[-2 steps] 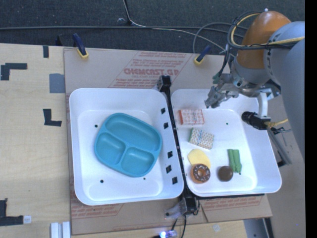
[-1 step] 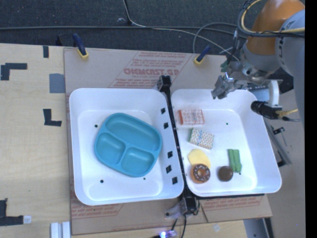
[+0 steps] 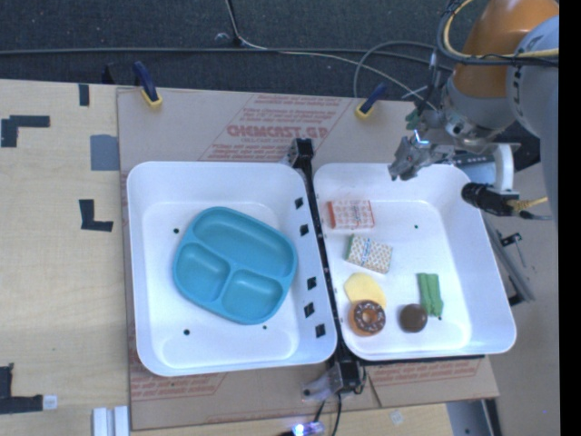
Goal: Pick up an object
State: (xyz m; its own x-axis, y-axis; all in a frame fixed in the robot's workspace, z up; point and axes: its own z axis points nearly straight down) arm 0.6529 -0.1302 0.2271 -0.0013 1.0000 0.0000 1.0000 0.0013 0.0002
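Fingers: can't tell from my feed whether they're open or closed, too small and dark. The gripper hangs over the far rim of the right bin, w/ nothing visibly between its tips. In that bin I see a red-and-white packet near the far-left part, a checkered packet just below it, then a yellow piece touching a chocolate doughnut. A brown round item sits beside a green block, nearer the front-right. Left bin carries a blue divided plate, approx centered.
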